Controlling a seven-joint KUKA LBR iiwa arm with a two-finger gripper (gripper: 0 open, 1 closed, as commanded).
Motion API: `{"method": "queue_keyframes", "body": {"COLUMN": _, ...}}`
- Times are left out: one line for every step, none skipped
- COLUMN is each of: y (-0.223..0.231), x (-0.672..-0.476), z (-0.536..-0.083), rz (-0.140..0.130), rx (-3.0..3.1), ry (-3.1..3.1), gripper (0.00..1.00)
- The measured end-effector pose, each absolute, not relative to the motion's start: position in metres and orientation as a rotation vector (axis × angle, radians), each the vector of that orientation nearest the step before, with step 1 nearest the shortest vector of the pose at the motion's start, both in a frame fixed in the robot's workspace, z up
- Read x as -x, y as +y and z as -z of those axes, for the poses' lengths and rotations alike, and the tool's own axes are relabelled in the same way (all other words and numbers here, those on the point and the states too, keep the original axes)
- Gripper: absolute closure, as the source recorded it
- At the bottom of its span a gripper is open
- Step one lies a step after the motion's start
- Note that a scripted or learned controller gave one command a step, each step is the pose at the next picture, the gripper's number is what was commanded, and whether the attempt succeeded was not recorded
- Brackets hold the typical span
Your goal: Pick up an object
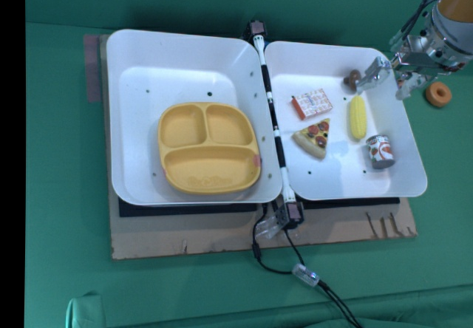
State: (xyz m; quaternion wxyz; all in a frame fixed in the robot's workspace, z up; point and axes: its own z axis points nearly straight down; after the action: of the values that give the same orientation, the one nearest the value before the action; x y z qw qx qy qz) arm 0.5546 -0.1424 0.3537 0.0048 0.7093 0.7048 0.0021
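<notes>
Gripper spread, nothing between fingers; brown object just left of it, corn below-left; we should centre over one piece before closing

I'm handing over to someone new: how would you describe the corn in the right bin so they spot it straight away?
Look in the right bin, toward its far right side. The corn is a small yellow cob lying lengthwise, just below the gripper and above the can. It is the only plain yellow piece in that bin.
</notes>
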Motion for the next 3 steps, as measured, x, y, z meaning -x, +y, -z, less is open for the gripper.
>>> {"method": "queue_keyframes", "body": {"y": -0.19, "x": -0.619, "z": -0.223, "rz": 0.0, "rx": -2.222, "ry": 2.206, "gripper": 0.0}}
{"method": "queue_keyframes", "body": {"y": -0.139, "x": -0.673, "z": -0.187, "rz": -0.009, "rx": -2.213, "ry": 2.205, "gripper": 0.0}}
{"method": "queue_keyframes", "body": {"y": -0.105, "x": -0.699, "z": -0.187, "rz": 0.02, "rx": -2.221, "ry": 2.211, "gripper": 0.0}}
